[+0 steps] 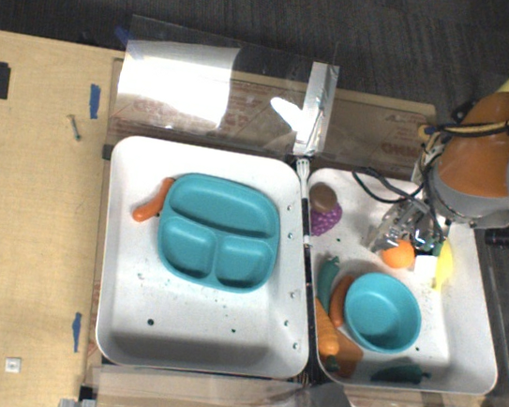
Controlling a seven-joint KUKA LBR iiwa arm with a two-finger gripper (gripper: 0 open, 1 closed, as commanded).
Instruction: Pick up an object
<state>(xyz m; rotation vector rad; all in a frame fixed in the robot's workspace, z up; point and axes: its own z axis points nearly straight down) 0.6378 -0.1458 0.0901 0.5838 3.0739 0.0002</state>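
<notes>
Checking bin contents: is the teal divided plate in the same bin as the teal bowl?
No, the teal divided plate lies in the left bin; the teal bowl is in the right bin.

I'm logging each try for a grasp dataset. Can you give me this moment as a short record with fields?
left bin: teal divided plate, orange carrot against the plate's left edge
right bin: teal bowl, purple cup, orange ball, yellow piece
arm: reaching in over the right bin's far end
claw: low, just above the orange ball
grasp: none visible
</notes>
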